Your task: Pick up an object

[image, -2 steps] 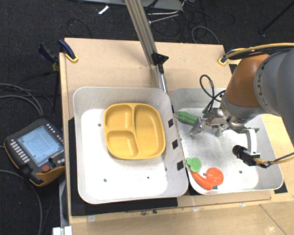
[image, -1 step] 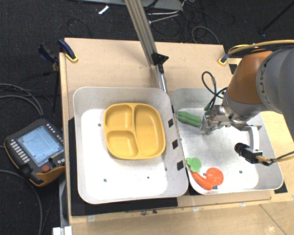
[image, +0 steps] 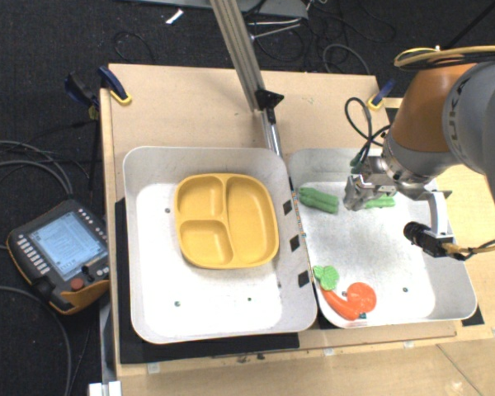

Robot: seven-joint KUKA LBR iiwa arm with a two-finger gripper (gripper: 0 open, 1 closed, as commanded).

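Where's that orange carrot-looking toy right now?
The carrot lies in the right bin, against its near edge, well below the gripper.

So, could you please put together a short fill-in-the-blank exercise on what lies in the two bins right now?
1. The yellow divided plate lies in the ____ bin of the camera view.
2. That plate has ____ compartments.
3. The orange toy carrot lies near the right bin's ____ edge.
4. The gripper hangs over the right bin, beside a ____ toy vegetable.

Missing words: left; three; front; green
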